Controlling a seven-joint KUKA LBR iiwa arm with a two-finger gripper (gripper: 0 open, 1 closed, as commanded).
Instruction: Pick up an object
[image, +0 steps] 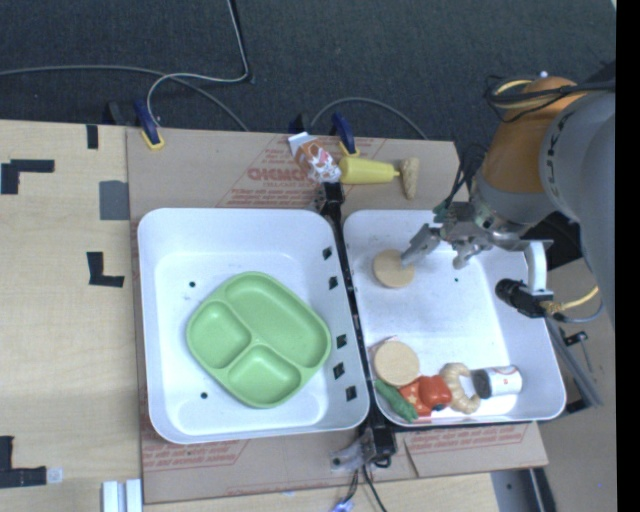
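My gripper (438, 252) hangs over the upper part of the right bin (520, 330), fingers spread apart and open. One fingertip (410, 255) touches or nearly touches a tan round disc (392, 270) lying on the bin floor; nothing sits between the fingers. Along the right bin's front edge lie a second tan disc (396, 362), a red and green piece (418, 396), a tan knobbly piece (459, 385) and a white cylinder (500, 382). A green divided plate (259, 338) lies in the left bin (170, 250).
Behind the bins a yellow object (366, 171) and a small wrapped item (316, 157) rest on the cardboard. Cables run across the dark floor at the back. The arm's orange band (525, 140) and grey body stand over the right bin's far right corner.
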